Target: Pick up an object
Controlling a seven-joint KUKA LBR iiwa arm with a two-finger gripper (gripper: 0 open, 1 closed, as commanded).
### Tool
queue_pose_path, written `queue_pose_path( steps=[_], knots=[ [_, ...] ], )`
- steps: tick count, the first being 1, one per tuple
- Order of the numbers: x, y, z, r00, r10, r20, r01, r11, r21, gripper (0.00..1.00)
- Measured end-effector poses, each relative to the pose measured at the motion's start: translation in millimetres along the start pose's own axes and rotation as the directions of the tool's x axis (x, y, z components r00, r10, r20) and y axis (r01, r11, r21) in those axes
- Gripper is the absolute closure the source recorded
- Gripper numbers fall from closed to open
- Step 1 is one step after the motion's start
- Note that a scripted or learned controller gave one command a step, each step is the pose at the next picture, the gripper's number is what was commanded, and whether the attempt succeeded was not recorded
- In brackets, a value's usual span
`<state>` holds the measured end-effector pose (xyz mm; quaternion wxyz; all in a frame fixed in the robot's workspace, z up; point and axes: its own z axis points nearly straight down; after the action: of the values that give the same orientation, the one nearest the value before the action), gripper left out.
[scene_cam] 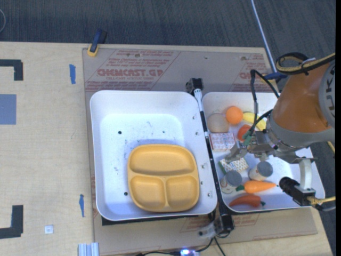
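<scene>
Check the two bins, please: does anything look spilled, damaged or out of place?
Nothing stands out. The yellow divided tray lies flat in the left bin. In the right bin the toy foods, such as the orange ball and carrot, lie loosely heaped inside its walls, under the pincer.

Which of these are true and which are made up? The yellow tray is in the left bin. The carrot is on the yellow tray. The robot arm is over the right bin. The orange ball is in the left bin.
1. The yellow tray lies in the left bin. True.
2. The carrot is on the yellow tray. False: it lies in the right bin, near its front edge.
3. The robot arm is over the right bin. True: it reaches in from the right, and its end effector hangs among the toys there.
4. The orange ball is in the left bin. False: it sits toward the back of the right bin.
</scene>
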<state>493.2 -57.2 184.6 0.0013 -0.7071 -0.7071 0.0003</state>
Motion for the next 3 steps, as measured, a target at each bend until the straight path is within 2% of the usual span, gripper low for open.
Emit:
queue_pose_path(
  steps=[1,2,3],
  knots=[
    [-41.3,9.3,38.4,1.000,0.001,0.002,-0.001,1.000,-0.005,0.00],
    [-72.5,83.7,94.9,1.000,-0.002,0.001,0.002,1.000,-0.010,0.00],
    [-71.7,83.9,85.2,1.000,-0.003,0.001,0.003,1.000,-0.011,1.00]
  ],
)
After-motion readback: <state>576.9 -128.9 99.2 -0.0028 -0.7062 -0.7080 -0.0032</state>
